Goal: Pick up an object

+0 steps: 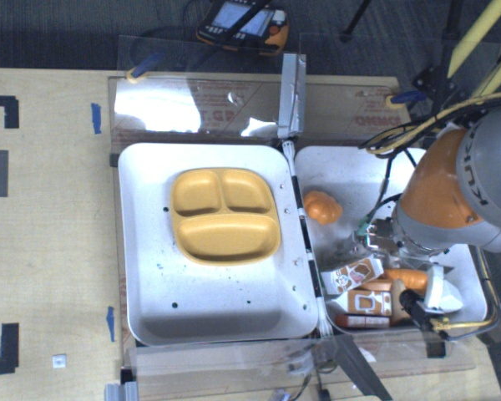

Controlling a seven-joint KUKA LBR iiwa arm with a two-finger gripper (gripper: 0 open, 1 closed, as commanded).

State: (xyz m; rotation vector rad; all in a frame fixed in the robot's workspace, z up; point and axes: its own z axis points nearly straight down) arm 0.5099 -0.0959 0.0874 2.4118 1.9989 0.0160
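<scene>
The gripper [382, 257] is sunk low in the right bin [342, 167], lower right of frame, right over the brown carton [369, 297]. Nothing's been lifted yet, so basically the whole pick is left.

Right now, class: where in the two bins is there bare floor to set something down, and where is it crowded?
The left bin has bare floor around the yellow divided tray, widest along its near edge. In the right bin, the far strip behind the orange ball is free. Its near end is crowded: cartons, a carrot-like piece and the arm above.
</scene>
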